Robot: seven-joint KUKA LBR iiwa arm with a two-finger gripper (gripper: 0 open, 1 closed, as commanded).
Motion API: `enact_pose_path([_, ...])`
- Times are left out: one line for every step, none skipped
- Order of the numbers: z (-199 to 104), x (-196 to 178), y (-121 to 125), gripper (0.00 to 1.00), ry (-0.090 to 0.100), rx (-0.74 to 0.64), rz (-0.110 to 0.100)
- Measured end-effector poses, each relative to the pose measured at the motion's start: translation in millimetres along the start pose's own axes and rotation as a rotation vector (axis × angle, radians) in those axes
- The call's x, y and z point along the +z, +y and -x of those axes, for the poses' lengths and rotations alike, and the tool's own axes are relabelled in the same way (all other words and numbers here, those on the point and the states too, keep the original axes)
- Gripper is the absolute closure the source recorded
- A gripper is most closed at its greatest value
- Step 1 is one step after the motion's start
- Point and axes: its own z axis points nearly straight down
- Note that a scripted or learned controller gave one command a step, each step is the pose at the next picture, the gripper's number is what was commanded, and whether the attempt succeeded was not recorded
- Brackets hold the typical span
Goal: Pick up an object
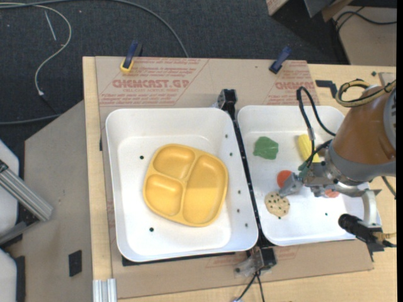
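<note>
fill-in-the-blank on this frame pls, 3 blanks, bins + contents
1. The yellow divided plate lies in the ____ bin.
2. The green toy lies in the ____ bin.
3. The round cookie has dark ____ on it.

Missing words: left; right; specks

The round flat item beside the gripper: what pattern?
Tan with dark specks, like a cookie; clearest in the camera view.

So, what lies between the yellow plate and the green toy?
In the camera view, the two bins' adjoining rims lie between the yellow plate and the green toy.
</note>
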Motion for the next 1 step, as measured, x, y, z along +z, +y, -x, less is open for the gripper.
enact_pose_path([-0.2,39.4,2.0,0.00,0.000,0.001,0.007])
